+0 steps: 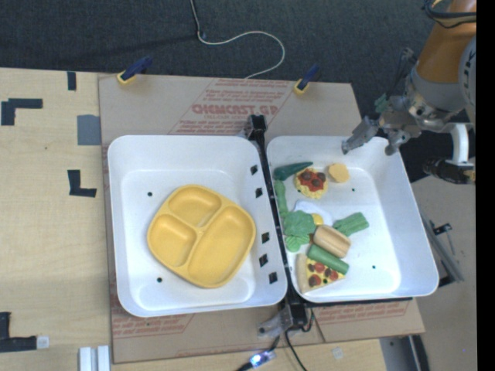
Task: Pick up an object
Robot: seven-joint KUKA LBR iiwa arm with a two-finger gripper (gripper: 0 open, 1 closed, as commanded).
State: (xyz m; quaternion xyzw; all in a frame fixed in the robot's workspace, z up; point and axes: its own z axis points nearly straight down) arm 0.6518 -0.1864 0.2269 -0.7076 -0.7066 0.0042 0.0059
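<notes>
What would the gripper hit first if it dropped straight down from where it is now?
Probably bare floor of the right bin near its top right corner. The gripper hangs open there; the yellow round piece lies just left, though depth is unclear.

Bench furnishings, seen from above.
Two white bins sit side by side on a cardboard sheet (232,110) printed in red: left bin (124,207), right bin (402,207). A yellow divided plate (203,235) lies in the left bin, near its centre, with three compartments. Black clips (255,126) join the bins along their shared edge. Blue-and-yellow clamps hold the sheet at 11 o'clock (133,69) and 1 o'clock (306,77). A white cable (240,37) loops over the dark floor at 12 o'clock. Black tape marks (23,108) dot the wooden benchtop (46,246) at 9 o'clock.
</notes>
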